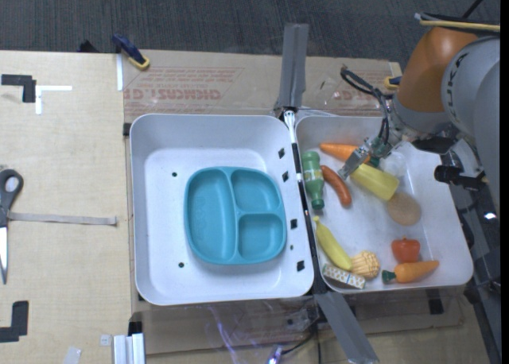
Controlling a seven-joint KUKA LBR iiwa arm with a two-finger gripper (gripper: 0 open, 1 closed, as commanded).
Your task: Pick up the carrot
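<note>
Right bin: gripper low over the upper middle of the bin, arm reaching in from the right. Fingers angle down-left; whether they are open or shut cannot be told from this view.

Two carrots in the bin. One carrot lies at the upper left of the bin, just beside the gripper's left, tip pointing left, not between the fingers. The second carrot (green top at its left end) lies at the bin's lower right corner, well apart from the gripper.

Near the gripper: yellow block just below-right, sausage below-left, green bottle against the left wall.

Left bin holds a blue tray.
</note>
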